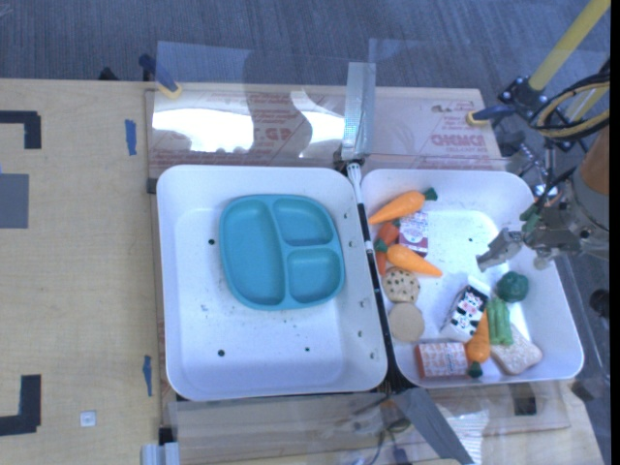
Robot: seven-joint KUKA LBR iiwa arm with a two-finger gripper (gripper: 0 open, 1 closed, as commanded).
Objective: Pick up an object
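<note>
On the wooden worktop [77, 260] the left bin [184, 356] carries a teal divided plate [281, 252], wide, flat and lying flush on the floor (a poor candidate for two fingers). The right bin [455, 184] holds the likely picks, a heap of toy food along its left wall and lower edge. Nearest the divider lie an upper carrot [397, 205], a lower carrot [414, 261], a chip cookie [399, 284] and a plain round biscuit [407, 321]; further right are a pink packet [442, 358], a black-and-white carton [468, 308], a small green ball [512, 285] and a slice of toast [515, 356].

These all look light, stiff and rather slick, so none seems fragile. The lower carrot lies apart enough to be taken across its thick middle, where tapering matters least.

The hand [504, 250] hangs over the bin's right half, above bare floor just beside the green ball; I cannot tell whether it is apart or together, and nothing is seen in it.
</note>
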